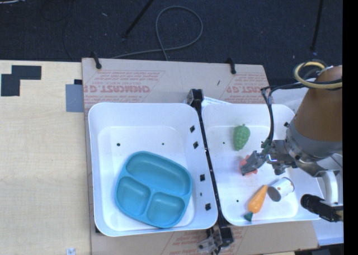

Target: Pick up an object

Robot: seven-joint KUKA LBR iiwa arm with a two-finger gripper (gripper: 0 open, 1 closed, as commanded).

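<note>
In the right bin (224, 119), my gripper (253, 161) reaches in from the right and sits low over a small red object (245, 165), which peeks out at its left tip. The rest of the red object is hidden under the gripper. A green bumpy object (241, 136) lies just beyond, toward the back. An orange carrot (257, 198) with a green tip rests near the front wall. Beside it, under the arm, lies a small white and grey cylinder (280, 188).
The left bin (106, 131) holds a blue divided plate (153, 188). A black divider rail (205, 164) runs between the bins. The bulky arm body (319, 119) with its cables overhangs the right bin's right side. A cardboard sheet (168, 83) lies under the bins.
</note>
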